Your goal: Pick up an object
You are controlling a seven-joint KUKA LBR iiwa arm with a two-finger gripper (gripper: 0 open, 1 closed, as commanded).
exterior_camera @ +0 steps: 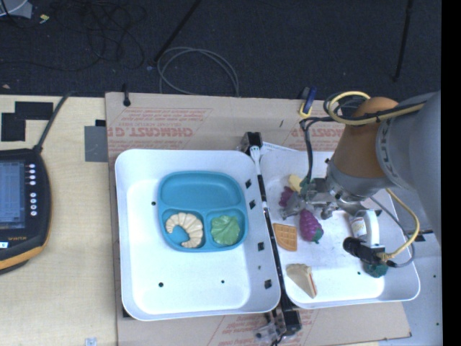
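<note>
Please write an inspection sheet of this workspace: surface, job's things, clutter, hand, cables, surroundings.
Surface: two white bins side by side on cardboard.
Job's things: right bin has purple grapes, a waffle piece, a sandwich wedge, a yellow piece. Left bin has a blue tray with a croissant and a green piece.
Clutter: nothing seen.
Hand: hand low over the right bin, beside the grapes.
Cables: yellow and black cables on the arm; a grey loop on the floor.
Surroundings: control pendant at left.

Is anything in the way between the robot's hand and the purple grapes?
Nothing visible is. The end effector hangs right above the purple grapes in the right bin. The waffle piece and sandwich wedge lie off to the side.
</note>
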